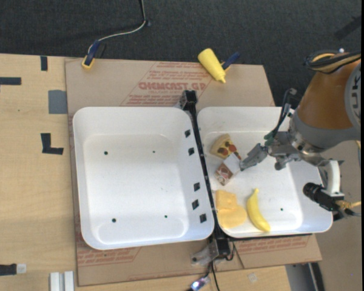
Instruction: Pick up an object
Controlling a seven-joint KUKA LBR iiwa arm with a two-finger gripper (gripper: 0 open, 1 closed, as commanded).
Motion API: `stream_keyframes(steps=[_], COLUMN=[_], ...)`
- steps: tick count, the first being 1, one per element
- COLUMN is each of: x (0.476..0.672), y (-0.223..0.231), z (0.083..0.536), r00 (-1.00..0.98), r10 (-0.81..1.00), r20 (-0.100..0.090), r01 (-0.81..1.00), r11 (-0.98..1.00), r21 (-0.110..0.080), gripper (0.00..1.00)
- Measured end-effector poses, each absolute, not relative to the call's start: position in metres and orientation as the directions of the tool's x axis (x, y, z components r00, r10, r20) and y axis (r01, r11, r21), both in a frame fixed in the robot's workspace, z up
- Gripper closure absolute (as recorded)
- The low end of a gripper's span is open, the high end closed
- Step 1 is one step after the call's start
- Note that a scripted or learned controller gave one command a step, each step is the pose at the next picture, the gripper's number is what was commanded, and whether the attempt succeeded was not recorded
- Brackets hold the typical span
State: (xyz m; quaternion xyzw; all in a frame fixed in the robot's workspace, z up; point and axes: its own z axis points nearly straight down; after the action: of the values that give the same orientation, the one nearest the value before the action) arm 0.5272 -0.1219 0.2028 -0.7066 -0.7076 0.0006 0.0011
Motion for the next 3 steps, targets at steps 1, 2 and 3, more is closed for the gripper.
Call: stream_keyframes(steps=[1, 2, 3], x=[0.569, 0.621, 0.619], y=[-0.11, -0.093, -0.093], z=[0.078, 0.085, 0.094], r00=[-0.003, -0.004, -0.003], r10=[1.0, 1.0, 1.0], r20=[-0.002, 0.0, 0.0], r01=[1.0, 1.0, 1.0], r11=[0.003, 0.004, 0.003], r21=[0.0, 0.002, -0.001], gripper=[0.0, 0.0, 1.0])
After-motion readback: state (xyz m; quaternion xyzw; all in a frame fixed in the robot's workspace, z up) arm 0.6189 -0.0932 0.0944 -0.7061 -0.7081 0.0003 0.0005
